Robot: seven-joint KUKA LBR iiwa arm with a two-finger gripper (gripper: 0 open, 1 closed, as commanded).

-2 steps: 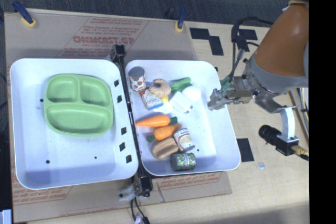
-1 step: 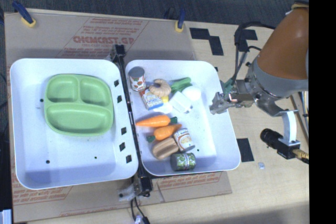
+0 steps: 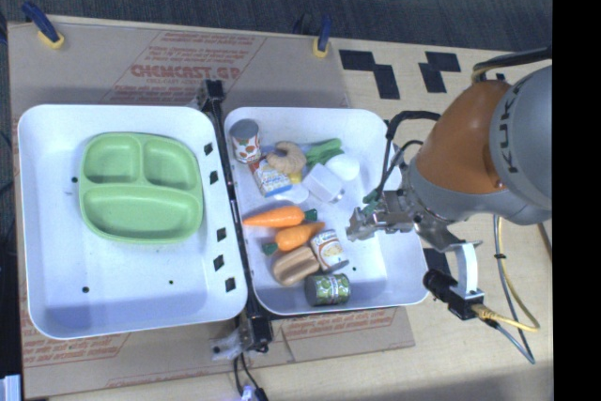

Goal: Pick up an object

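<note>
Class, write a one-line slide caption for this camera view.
KUKA arm's gripper hovers over the right bin of toy food beside a carrot; green divided plate sits in the left bin.

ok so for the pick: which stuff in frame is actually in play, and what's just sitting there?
In play:
- gripper, over the right bin
- carrot
- hot dog
- red-label can
- green-label can

Sitting there:
- green divided plate in the left bin
- blue clamps
</note>
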